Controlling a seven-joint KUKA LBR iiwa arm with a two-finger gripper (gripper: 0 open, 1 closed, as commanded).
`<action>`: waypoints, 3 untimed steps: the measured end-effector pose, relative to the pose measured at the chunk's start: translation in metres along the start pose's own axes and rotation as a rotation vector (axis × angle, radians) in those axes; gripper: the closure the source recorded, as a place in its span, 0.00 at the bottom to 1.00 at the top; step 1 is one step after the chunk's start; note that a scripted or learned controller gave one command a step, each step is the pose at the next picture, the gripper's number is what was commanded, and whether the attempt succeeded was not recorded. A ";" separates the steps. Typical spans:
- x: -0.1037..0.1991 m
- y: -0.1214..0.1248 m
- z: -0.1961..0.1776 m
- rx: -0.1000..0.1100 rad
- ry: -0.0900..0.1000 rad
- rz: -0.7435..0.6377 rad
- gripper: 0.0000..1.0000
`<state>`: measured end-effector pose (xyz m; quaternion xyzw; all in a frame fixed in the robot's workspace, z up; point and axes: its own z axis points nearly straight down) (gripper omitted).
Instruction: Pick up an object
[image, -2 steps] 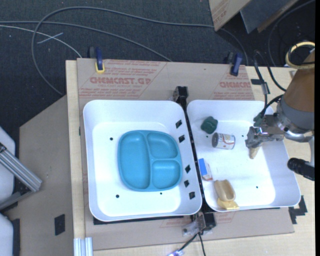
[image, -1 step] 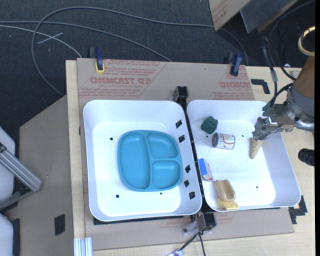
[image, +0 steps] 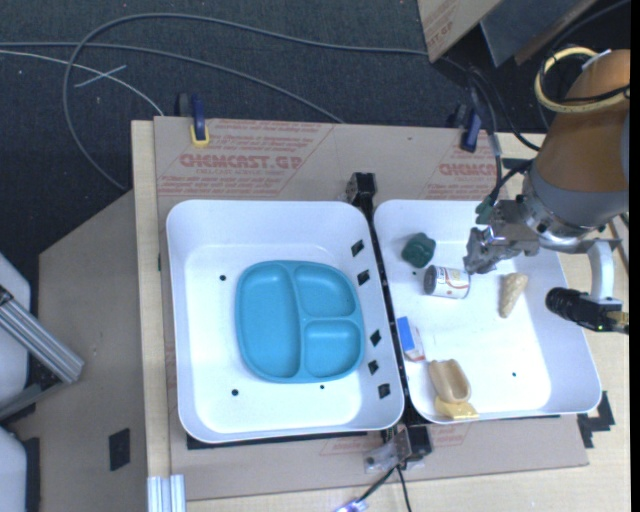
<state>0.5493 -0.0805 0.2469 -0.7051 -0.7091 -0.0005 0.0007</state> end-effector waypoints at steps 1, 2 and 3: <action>0.049 0.030 0.013 -0.002 -0.001 0.000 1.00; 0.102 0.048 0.026 -0.001 0.000 -0.001 1.00; 0.149 0.065 0.032 -0.002 0.001 0.000 1.00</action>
